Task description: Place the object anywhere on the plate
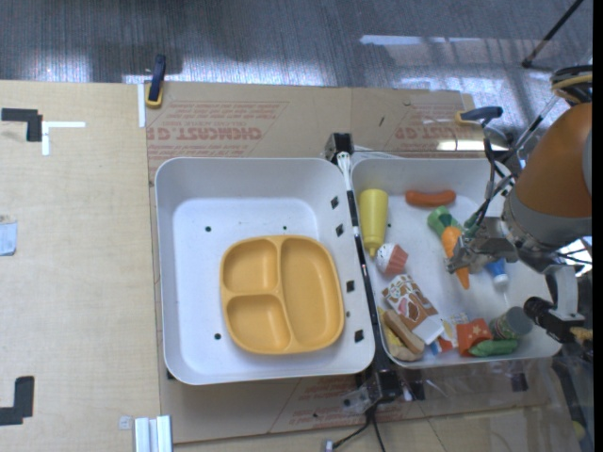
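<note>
You get bright, even overhead light; glare streaks the floor (pixel 405 40) at top, shadows stay soft, and focus is sharp throughout.

Grey arm (pixel 556 172) from the right, gripper (pixel 468 252) low, pointing left.

The yellow three-compartment plate (pixel 281 293) lies flat in the left bin, well to the left of the pincer (pixel 468 252). A small orange carrot-like object (pixel 451 242) lies just beside the pincer's tips.
</note>
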